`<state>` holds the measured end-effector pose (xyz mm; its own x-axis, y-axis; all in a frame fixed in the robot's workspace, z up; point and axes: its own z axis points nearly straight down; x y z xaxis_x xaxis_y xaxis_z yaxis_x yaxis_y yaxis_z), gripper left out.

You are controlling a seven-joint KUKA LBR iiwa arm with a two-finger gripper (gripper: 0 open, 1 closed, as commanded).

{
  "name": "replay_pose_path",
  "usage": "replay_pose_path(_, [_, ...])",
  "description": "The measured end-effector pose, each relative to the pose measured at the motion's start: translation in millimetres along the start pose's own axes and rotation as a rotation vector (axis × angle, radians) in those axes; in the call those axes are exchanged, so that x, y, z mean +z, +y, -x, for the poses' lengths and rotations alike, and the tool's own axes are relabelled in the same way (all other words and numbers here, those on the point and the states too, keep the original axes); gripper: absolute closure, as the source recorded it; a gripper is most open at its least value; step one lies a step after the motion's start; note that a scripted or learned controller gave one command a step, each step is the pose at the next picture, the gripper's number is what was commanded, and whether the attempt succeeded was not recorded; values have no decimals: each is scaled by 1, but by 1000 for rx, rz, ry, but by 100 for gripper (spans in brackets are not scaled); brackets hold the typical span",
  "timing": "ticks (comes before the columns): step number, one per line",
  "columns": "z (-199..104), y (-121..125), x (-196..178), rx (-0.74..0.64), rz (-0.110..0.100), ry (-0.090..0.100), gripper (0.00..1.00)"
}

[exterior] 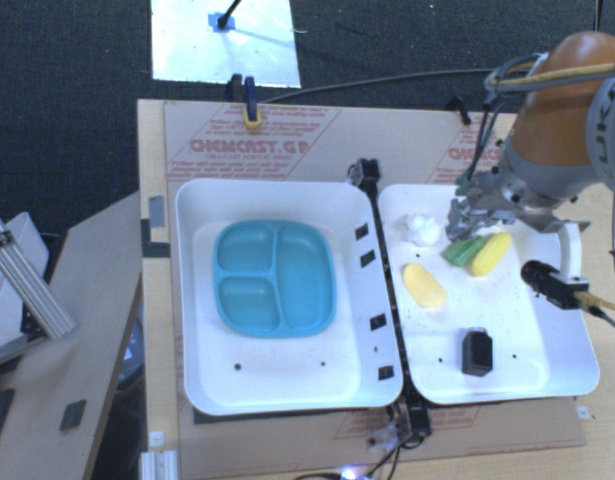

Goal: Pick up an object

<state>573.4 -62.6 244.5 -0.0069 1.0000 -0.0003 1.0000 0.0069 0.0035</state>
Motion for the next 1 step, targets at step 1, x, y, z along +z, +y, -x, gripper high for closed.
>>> replay_pose_path(1, [-43,24,10,-2,-1,1,100])
